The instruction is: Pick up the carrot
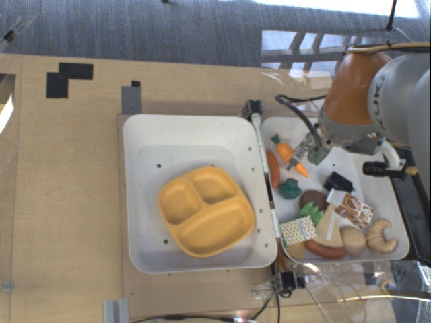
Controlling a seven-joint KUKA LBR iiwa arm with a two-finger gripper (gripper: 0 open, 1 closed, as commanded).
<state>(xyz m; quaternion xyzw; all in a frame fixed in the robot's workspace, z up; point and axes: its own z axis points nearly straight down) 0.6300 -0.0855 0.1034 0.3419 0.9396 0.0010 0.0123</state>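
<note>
The carrot, orange with a small green top, lies in the upper left part of the right bin, pointing down and to the right. My gripper hangs right over the carrot's lower half, its two fingers spread apart, one on each side. The carrot rests on the bin floor and is not lifted. The grey arm with its orange band reaches in from the upper right.
Just left of the carrot a red sausage lies along the bin wall. Below are a green toy, a black piece, a brown patty and several more play foods. A yellow divided plate sits in the left bin.
</note>
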